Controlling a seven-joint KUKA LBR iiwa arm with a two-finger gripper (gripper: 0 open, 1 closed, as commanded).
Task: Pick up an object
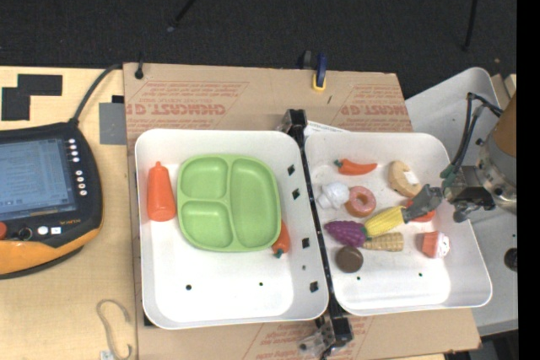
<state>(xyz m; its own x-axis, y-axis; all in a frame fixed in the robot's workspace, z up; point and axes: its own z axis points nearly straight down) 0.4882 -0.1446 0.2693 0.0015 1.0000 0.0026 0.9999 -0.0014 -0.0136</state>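
Where print shows: cardboard sheet [194,101] under the 2 bins, red lettering, unreadable.
Gripper [424,204]: over right bin [460,282], beside yellow corn [384,221]; finger spread unclear.

At the frame's right edge the arm [498,169] is cut off, so just its wrist end shows. The gripper [424,205] is dark and small; its finger state cannot be told, and it covers part of a red piece [428,217]. A small orange item [282,239] lies half hidden under the green plate's [229,204] rim. The tablet [38,194] is clipped at left.
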